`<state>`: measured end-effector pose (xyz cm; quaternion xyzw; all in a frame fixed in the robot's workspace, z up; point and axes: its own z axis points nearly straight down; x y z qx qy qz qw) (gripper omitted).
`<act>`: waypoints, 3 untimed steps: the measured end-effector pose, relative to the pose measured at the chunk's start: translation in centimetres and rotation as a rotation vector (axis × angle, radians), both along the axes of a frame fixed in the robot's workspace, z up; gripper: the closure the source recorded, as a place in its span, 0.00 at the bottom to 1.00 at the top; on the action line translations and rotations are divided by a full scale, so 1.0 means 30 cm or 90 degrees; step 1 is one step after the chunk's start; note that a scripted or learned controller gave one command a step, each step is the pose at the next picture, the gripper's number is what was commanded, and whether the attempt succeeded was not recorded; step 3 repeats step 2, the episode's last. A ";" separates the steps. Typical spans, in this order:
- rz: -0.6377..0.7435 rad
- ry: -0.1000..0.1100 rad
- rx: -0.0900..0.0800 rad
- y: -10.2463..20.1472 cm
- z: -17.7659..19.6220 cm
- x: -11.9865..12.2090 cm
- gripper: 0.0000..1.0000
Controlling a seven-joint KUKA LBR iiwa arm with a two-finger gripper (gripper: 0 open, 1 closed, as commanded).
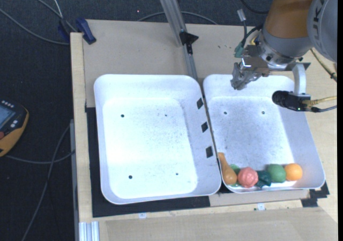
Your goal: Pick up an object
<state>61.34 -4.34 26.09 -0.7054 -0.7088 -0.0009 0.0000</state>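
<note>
Enters from upper right. Orange band above wrist prominent, grey link partly cut off at frame edge. Wrist angled down and leftward. Gripper (242, 80) low, fingers pointing downward, drawn close together at the tips. Nothing visible between them. Cabling looped along the wrist.

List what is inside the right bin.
Along the near edge of the right bin lie an orange carrot-like piece, a pink ball, a green ball and an orange ball. A dark teal item sits partly hidden among them.
</note>
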 end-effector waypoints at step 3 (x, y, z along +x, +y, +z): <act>0.000 0.000 0.000 0.357 -0.032 0.011 1.00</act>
